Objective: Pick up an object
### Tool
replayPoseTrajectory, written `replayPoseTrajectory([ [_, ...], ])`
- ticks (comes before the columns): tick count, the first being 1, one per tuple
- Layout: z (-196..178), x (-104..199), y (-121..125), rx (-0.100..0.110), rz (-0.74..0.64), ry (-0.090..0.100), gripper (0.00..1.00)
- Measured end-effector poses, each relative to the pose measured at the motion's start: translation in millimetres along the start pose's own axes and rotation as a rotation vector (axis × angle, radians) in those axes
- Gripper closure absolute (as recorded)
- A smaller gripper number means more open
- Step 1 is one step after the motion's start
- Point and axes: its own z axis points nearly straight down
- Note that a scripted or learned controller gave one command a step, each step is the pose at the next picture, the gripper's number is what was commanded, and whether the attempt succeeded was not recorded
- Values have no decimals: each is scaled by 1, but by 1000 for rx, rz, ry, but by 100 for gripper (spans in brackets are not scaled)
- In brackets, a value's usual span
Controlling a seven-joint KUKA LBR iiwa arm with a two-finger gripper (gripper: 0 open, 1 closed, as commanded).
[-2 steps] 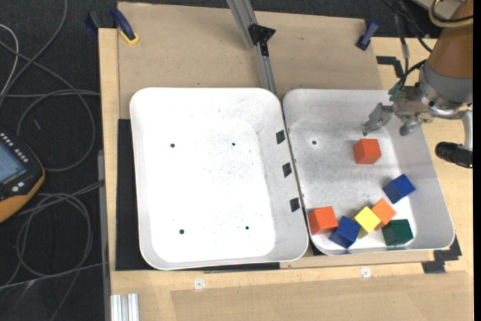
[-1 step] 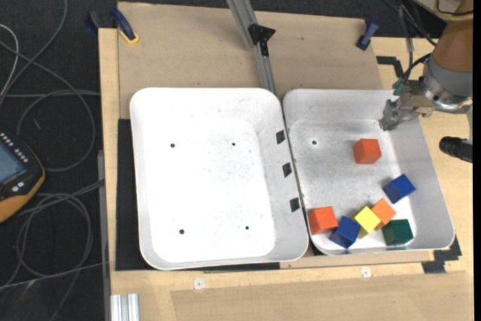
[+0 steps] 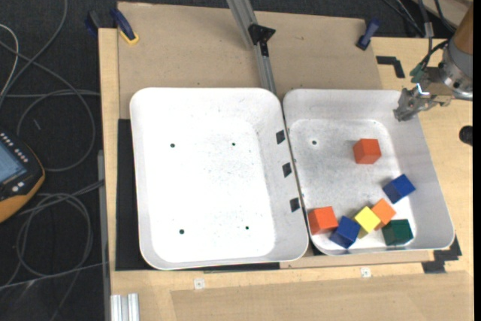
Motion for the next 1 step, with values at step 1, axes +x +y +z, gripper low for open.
replayPoseTrajectory([
  [1,-55,-1,2,-2,-2,-1,100],
])
